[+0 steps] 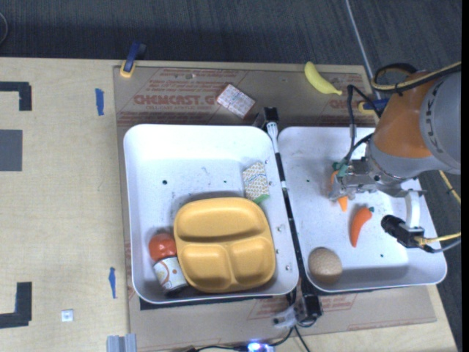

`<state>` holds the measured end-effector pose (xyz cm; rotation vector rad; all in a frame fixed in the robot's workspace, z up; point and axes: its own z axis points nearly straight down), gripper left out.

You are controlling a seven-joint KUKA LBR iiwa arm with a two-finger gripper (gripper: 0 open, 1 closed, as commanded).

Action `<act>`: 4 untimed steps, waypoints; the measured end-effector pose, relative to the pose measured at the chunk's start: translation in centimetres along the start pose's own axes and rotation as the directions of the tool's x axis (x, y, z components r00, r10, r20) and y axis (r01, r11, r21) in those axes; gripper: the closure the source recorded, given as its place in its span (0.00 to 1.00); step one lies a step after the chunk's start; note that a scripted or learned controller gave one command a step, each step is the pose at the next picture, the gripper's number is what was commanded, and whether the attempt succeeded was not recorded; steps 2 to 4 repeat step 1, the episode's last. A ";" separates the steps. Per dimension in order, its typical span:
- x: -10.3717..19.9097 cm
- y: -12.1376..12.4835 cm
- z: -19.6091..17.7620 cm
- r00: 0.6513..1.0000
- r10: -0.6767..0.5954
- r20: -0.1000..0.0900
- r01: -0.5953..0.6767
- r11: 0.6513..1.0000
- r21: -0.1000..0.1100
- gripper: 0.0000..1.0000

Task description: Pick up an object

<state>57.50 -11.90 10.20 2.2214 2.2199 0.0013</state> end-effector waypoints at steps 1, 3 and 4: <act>8.2 -3.7 -8.3 1.000 -0.002 -0.001 0.002 1.000 0.000 1.00; 8.2 -3.7 -8.3 1.000 -0.002 -0.001 0.002 1.000 0.000 1.00; 8.2 -3.7 -8.3 1.000 -0.002 -0.001 0.002 1.000 0.000 1.00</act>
